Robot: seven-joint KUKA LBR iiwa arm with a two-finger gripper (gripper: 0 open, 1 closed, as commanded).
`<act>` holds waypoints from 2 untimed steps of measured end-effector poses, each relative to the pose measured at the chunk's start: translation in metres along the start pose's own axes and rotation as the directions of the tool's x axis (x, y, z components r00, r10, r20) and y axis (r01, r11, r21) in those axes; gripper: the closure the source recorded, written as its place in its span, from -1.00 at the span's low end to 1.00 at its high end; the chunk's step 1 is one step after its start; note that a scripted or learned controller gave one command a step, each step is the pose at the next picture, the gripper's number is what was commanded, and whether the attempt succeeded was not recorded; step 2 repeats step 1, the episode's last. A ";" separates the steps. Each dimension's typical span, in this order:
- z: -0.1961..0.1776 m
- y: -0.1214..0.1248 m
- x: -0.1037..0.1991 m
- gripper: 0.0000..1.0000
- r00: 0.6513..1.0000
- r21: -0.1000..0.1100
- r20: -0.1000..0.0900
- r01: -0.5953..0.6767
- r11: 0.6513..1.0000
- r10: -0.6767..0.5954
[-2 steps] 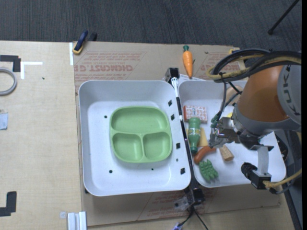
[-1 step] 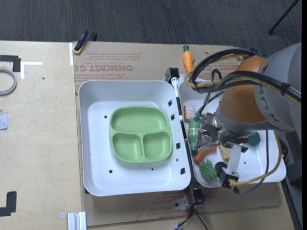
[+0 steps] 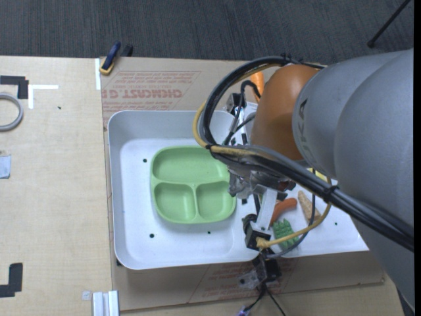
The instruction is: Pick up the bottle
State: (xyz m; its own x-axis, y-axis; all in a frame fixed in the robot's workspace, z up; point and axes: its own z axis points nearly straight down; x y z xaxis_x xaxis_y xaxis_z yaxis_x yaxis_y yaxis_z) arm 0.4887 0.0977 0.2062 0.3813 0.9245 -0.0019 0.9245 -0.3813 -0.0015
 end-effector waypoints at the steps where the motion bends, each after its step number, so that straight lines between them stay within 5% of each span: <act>1: -0.035 -0.031 0.045 1.00 0.969 -0.001 0.001 0.248 0.969 -0.248; 2: -0.035 -0.031 0.045 1.00 0.969 -0.001 0.001 0.248 0.969 -0.248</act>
